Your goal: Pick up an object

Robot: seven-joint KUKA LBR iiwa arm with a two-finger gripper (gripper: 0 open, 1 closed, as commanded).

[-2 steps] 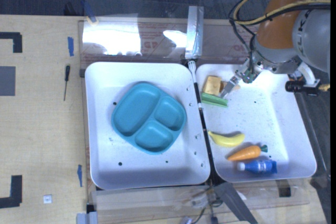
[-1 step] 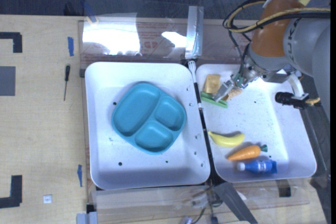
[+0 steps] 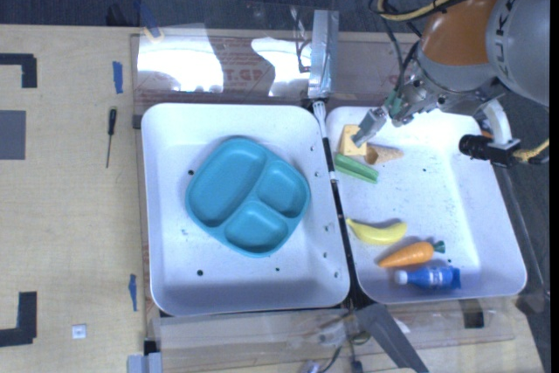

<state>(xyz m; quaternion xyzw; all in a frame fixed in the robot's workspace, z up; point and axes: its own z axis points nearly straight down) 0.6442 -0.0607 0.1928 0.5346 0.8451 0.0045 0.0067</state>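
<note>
Your worktop: claw low in right bin (far-left corner), over yellow block; finger spread unreadable.

Right bin holds banana, carrot, blue bottle — left bin 1 blue divided plate.

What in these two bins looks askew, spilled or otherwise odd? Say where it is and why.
Nothing looks spilled or broken. The blue divided plate sits skewed to the left bin. In the right bin, the banana, carrot and blue bottle lie on their sides near the front; fine dark specks dot the floor.
</note>
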